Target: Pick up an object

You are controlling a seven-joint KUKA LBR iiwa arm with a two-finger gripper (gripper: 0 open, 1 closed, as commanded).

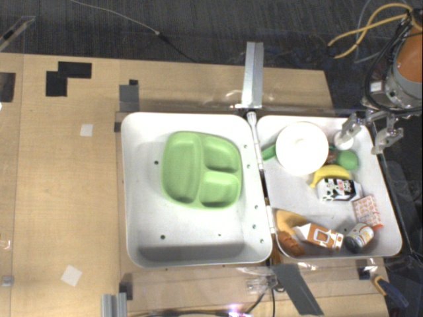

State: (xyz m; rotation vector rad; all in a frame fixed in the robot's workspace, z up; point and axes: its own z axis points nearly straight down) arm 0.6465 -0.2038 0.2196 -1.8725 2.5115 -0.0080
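From my remote seat I see a pale wooden bench (59, 197) with dark carpet behind it and two shallow white bins side by side. The gripper (367, 132) hangs at the upper right corner of the right bin (390, 203), below the arm's orange band (408, 68). Its two fingers stand apart with nothing between them: one fingertip (344, 137) sits over the bin just beside the white round lid (301, 148), the other hangs above the bin's right rim.

Just below the gripper lies a green ball (347, 159), partly tucked behind the lid's edge. A yellow banana (330, 173) curves beneath that, touching a black-and-white carton (338, 189). Lower right there is a pink patterned packet (367, 209), and along the bottom wall a small can (360, 236), an orange-and-white box (320, 236) and a brownish lump (288, 233) crowd together. A green object (268, 152) peeks from under the lid near the divider.

The left bin (142, 236) holds a green divided tray (201, 168), well apart from the gripper. Yellow cables (370, 22) loop behind the arm.
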